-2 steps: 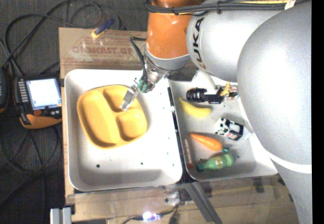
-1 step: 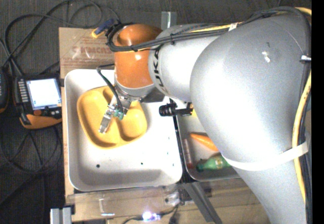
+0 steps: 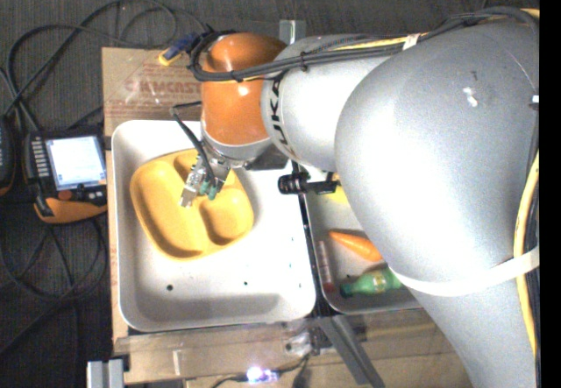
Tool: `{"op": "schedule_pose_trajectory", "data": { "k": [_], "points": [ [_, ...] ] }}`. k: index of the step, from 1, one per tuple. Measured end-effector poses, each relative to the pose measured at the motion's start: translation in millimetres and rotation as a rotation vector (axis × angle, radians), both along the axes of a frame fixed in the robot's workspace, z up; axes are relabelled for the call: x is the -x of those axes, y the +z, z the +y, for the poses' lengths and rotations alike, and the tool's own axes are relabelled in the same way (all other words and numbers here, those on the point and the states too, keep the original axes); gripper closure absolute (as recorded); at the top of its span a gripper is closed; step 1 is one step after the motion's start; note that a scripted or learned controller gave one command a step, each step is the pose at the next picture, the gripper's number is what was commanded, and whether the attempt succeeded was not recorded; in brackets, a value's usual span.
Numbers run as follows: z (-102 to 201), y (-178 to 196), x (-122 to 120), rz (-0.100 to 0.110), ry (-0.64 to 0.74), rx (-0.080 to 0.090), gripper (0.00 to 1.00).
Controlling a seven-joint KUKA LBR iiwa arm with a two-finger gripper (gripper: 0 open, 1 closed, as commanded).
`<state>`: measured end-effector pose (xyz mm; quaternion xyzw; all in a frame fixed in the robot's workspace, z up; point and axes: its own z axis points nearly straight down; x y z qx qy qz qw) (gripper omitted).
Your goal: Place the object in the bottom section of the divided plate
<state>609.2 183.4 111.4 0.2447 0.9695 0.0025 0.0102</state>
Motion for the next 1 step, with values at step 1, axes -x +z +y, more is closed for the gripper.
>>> {"op": "schedule_pose_trajectory", "data": {
  "k": [1],
  "points": [
    [51.1,99.6,29.1,0.022,0.033,0.0,1.0]
  ]
}}
